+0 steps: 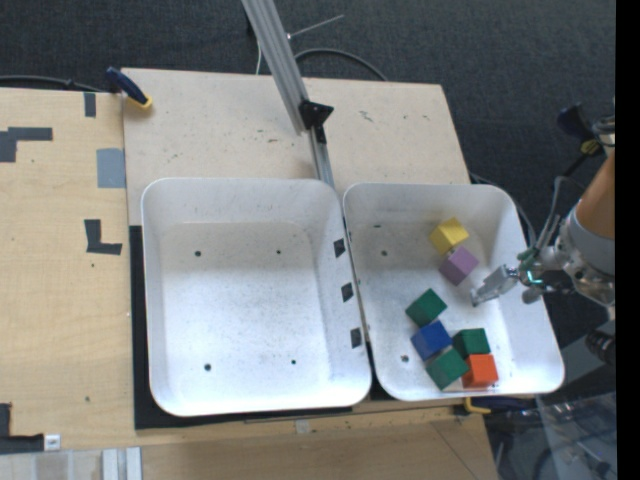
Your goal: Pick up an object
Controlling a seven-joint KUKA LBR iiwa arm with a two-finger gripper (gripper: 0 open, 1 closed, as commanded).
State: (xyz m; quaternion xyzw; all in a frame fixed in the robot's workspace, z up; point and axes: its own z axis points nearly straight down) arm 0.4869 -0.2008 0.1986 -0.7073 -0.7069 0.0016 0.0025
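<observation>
The right bin (400,218) holds several small blocks. A yellow block (449,234) and a purple block (461,264) lie toward its far right. Nearer the front sit a green block (427,307), a blue block (431,339), two more green blocks (471,342) (447,367) and an orange block (481,369). My gripper (492,288) reaches in over the bin's right rim, just right of the purple block and above the front cluster. Nothing shows in its grasp.
The left bin (240,193) stands beside the right one, with a raised divide (345,268) between them. A slanted metal rail (285,58) crosses the board behind the bins. A blue and yellow clamp (128,86) lies at the far left corner.
</observation>
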